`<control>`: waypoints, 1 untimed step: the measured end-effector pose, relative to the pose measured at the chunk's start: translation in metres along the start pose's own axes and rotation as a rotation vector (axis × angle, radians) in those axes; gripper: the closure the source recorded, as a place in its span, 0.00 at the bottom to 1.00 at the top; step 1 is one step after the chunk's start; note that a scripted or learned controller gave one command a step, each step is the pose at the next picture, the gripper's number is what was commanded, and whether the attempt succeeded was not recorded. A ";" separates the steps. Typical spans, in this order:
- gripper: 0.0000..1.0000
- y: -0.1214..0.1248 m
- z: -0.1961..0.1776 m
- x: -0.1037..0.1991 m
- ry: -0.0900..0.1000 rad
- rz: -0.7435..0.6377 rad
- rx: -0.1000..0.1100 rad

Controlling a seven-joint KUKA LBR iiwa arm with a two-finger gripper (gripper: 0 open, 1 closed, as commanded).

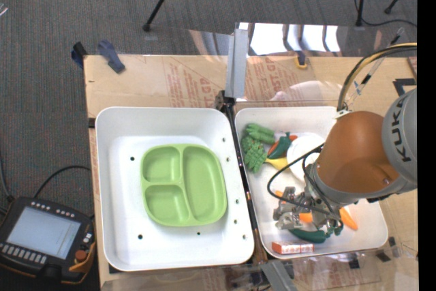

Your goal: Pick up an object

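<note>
My gripper [304, 217] is low in the right bin [377, 234], under the orange band of the arm [354, 153]. It sits among small toy items: an orange piece [349, 218] to its right, a dark green piece [310, 235] just below it and a red-and-white item [293, 248] at the bin's front edge. Green toy vegetables [257, 144] lie at the bin's back left beside a yellow and red piece [281, 148] and a white object [303, 150]. The arm hides the fingertips.
The left bin [116, 140] holds a green three-compartment plate [182, 185]. A metal divider post [235, 68] rises between the bins at the back. A teach pendant [44, 236] lies on the floor at the lower left. Tripod legs stand behind the bench.
</note>
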State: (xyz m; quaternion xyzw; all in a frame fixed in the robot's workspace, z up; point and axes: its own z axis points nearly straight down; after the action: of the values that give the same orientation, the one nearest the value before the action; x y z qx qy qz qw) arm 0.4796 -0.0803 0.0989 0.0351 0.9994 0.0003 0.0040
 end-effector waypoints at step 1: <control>1.00 -0.003 0.013 -0.028 0.011 0.035 -0.001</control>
State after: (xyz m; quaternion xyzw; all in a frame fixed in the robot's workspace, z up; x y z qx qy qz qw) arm 0.5077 -0.0857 0.0863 0.0527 0.9986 0.0009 -0.0014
